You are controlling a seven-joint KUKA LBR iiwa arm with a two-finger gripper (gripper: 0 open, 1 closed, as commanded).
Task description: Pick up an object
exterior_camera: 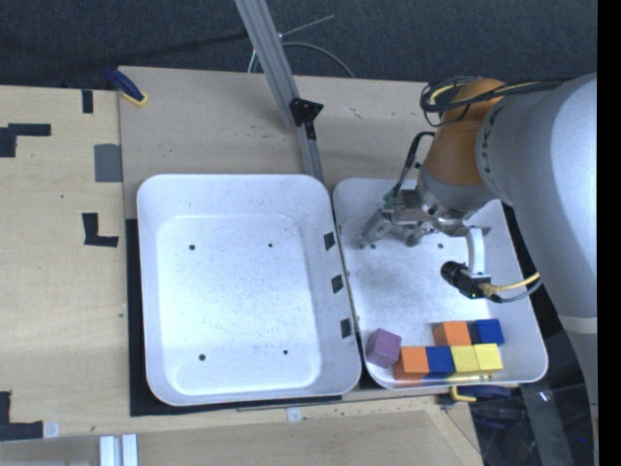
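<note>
Where the surface (58,289) runs out to the left, bare wood shows with a few dark tape marks. Left bin (233,187): white, speckled, four small dark dots on its floor. A slanted metal pole (270,47) crosses the far edge above the gap between bins. Right bin (514,289): blocks sit clustered along its near edge. From the left: purple block (385,346), tilted, just beside the bin's left wall; then orange block (414,359), blue block (440,359), two yellow blocks (476,358) in a touching row; behind them a second orange block (451,334) and second blue block (487,332). Hand (388,229) hangs over the far left part of the right bin, well apart from the blocks. Fingers appear spread, nothing between them. Grey arm (553,192) with orange band (456,149) enters from the right.
</note>
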